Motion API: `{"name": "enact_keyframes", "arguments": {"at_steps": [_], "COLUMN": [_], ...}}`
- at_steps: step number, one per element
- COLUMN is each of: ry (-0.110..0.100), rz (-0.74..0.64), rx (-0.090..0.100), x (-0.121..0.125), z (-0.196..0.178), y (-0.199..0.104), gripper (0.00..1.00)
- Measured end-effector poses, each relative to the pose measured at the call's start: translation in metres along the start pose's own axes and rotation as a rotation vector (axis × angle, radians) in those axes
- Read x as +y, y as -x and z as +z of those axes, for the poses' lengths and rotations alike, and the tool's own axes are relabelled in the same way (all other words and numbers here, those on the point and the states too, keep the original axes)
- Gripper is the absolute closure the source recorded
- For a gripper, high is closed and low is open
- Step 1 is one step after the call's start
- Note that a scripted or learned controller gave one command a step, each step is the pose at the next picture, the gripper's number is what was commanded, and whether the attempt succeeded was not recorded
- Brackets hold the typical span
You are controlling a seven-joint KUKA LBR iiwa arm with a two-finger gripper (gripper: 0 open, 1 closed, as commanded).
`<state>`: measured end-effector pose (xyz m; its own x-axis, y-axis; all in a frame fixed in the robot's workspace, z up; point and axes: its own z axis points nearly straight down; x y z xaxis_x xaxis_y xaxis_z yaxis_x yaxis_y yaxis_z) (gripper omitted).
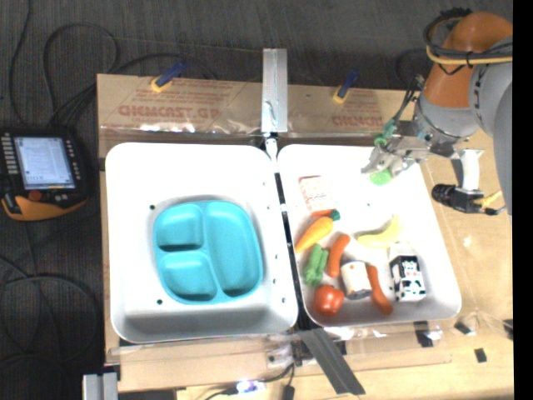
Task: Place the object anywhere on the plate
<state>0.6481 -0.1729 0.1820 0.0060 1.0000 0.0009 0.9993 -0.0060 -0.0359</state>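
A teal plate with three compartments lies in the left bin. The right bin holds several toy foods: an orange carrot, a yellow banana, a red tomato, a green vegetable, a cow-patterned box and a white can. My gripper hangs over the right bin's far right corner, well away from the plate. A small green thing shows at its tip; I cannot tell whether it is held.
A white packet with red print lies near the divider between the bins. Two orange-red sausages lie among the foods. A tablet sits on the floor to the left.
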Motion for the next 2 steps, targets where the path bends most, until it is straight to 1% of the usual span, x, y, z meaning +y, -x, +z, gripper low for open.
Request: {"name": "enact_keyframes", "arguments": {"at_steps": [1,2], "ry": [0.035,0.033], "rz": [0.083,-0.116], "rx": [-0.002,-0.003], "x": [0.017,-0.010], "z": [-0.092,-0.019], "y": [0.048,-0.029], "gripper": [1.00,1.00]}}
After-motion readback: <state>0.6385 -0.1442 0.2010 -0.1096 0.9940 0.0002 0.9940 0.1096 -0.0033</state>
